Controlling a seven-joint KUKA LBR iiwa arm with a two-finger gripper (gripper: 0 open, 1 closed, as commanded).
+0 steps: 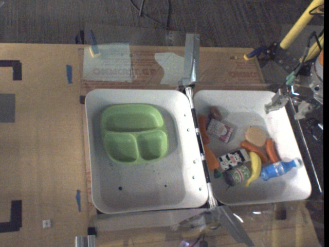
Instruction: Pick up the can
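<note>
The can (pixel 236 175) is dark green with a red label and lies on its side near the front of the right bin (pixel 288 189). It sits between a black-and-white carton (pixel 234 158) and a banana (pixel 254 169). My gripper (pixel 288 106) hangs over the bin's far right corner, well behind and to the right of the can. It is open with nothing between its fingers.
The right bin also holds a blue bottle (pixel 280 169), a pink packet (pixel 220 130), a carrot (pixel 211 158), two sausages (pixel 271 149) and a tan disc (pixel 255 135). The left bin (pixel 139 189) bears a green divided plate (pixel 134 133).
</note>
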